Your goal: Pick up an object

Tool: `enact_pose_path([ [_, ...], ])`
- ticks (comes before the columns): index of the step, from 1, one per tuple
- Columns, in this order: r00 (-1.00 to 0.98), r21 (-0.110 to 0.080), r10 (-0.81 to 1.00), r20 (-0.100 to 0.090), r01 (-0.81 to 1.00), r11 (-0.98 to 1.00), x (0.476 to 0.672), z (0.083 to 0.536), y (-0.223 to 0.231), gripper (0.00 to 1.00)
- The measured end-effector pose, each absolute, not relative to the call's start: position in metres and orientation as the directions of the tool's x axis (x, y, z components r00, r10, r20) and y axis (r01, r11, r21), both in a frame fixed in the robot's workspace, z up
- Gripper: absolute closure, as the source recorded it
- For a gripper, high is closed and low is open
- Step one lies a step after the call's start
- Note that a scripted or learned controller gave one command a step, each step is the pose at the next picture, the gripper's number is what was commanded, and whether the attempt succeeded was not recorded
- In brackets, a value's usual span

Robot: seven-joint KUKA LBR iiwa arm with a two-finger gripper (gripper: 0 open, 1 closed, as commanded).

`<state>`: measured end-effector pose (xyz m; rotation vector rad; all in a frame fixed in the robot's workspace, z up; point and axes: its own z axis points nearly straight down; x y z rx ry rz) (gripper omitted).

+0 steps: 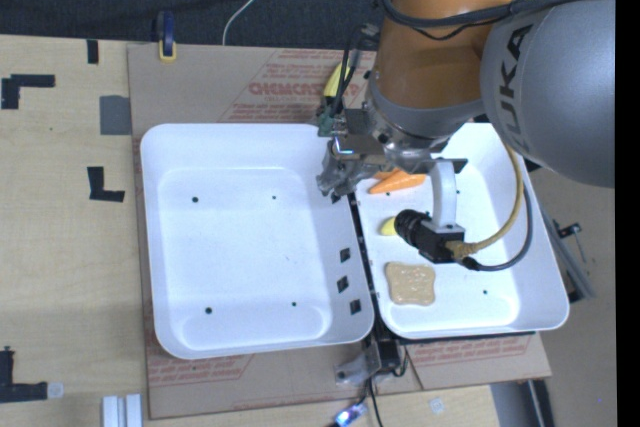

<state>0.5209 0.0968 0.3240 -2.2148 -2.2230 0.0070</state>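
Grey metal and an orange band mark the arm (480,45), which reaches in from the right and hangs over the upper part of the right bin (500,315). Its tool (415,170) sits below the wrist, mostly covered by the arm's bulk, so how far it stands apart I cannot tell. Just beside the tool, at its lower left, lies an orange carrot-shaped piece (397,181), partly under the wrist hardware. Below the tool a black fitting (425,237) with a cable (505,240) looping out to the right hangs over the bin floor, and a small yellow piece (388,227) peeks out at its left edge. Farther below, well apart from the tool, a flat tan piece (411,284) like a slice of bread lies on the white floor. To the tool's left, across the shared rim, is the left bin (160,215), with a few small dark dots on its floor. Both bins rest on brown cardboard (230,85) over the pale worktop (60,275), which bears black tape marks (100,183).
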Motion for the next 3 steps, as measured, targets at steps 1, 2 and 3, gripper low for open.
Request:
enact_pose_path([
  [1,-0.001,-0.001,1.0,-0.001,1.0,0.001,0.543,0.411,0.094,1.0],
  [2,-0.002,-0.013,1.0,-0.002,1.0,0.002,0.48,0.332,0.103,1.0],
  [3,0.002,0.001,1.0,-0.001,1.0,-0.002,0.484,0.356,0.065,1.0],
])
